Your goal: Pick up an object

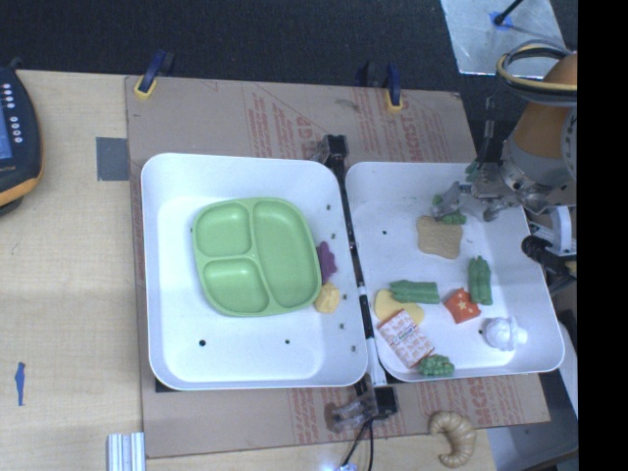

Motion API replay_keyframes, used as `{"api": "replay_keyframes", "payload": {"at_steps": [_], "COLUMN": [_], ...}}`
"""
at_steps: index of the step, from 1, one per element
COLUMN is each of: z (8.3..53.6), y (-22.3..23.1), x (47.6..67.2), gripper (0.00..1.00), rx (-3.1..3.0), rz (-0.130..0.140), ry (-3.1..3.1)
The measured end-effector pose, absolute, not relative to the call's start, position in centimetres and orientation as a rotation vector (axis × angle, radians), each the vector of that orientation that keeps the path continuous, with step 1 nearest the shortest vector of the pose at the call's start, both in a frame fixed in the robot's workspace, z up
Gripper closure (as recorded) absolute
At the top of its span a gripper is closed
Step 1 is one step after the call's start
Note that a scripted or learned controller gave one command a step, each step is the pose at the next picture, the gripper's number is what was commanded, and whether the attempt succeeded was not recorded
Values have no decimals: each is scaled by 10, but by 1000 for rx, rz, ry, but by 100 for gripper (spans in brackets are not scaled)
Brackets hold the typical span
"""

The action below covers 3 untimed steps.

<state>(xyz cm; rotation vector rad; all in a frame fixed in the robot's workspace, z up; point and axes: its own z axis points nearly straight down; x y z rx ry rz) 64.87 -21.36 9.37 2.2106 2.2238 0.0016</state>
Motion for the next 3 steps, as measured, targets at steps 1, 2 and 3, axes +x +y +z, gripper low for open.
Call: {"api": "replay_keyframes", "payload": {"at_steps": [1, 2, 3], "z": [94, 140, 91], "y": [-164, -194, -183], "x": [658, 593, 659], "gripper": [0, 0, 0], "rx": [2213, 2224, 2212], "rz": [-1, -5, 2], "ry": [2231, 2222, 2226]}}
